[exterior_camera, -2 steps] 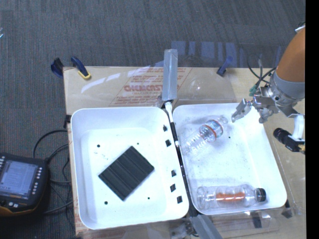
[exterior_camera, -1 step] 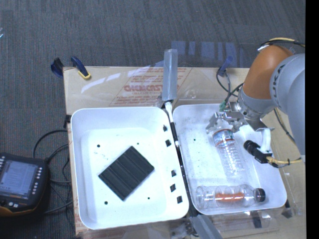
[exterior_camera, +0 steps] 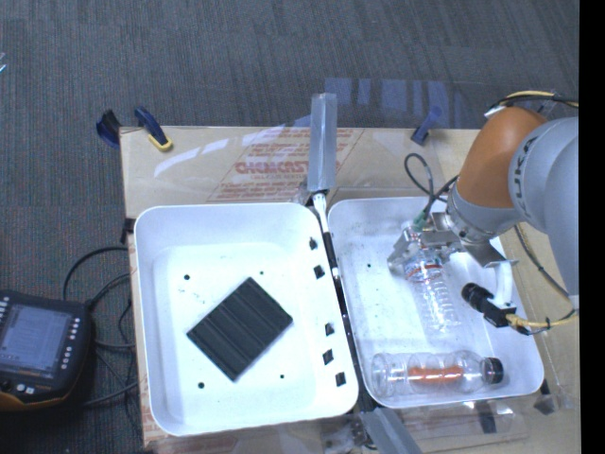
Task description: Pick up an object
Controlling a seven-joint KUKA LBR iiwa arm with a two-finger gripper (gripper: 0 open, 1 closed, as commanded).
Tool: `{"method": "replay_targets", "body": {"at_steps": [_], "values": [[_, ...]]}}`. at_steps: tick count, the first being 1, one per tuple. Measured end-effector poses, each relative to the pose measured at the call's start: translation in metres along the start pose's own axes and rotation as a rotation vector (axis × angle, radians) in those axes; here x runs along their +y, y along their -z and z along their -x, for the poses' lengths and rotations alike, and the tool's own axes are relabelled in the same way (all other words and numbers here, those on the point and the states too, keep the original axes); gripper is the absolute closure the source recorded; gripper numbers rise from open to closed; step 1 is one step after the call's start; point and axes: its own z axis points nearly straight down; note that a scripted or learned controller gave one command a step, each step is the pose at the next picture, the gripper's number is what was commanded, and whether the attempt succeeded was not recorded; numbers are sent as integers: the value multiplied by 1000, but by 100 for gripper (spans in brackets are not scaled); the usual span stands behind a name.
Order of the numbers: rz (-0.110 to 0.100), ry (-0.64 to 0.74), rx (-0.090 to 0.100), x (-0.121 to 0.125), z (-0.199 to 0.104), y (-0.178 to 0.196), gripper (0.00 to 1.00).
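Note:
My gripper [exterior_camera: 416,247] hangs low over the upper middle of the right bin [exterior_camera: 371,218], at the end of the grey arm with its orange band [exterior_camera: 496,164]. Directly under it lies a clear plastic bottle [exterior_camera: 437,299], its top end with a red-and-blue label reaching up to the gripper and its body pointing toward the front right. The gripper covers the bottle's top end, so contact is unclear. A second clear bottle [exterior_camera: 435,371], with orange contents and a black cap, lies crosswise along the bin's front wall. In the left bin [exterior_camera: 151,253] rests a black ribbed flat pad [exterior_camera: 240,327].
A grey upright post [exterior_camera: 322,145] stands behind the divide between the bins. A black connector with a yellow cable [exterior_camera: 484,303] hangs by the right bin's right wall. Blue clamps [exterior_camera: 146,129] hold the bench's back left corner. A pendant [exterior_camera: 36,343] lies on the floor at left.

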Motion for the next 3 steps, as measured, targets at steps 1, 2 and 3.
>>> {"method": "replay_targets", "body": {"at_steps": [1, 2, 3], "values": [[0, 111, -1, 10, -15, 12, 0], [0, 255, 0, 7, 10, 0, 0], [1, 310, 0, -6, 23, 1, 0]]}}
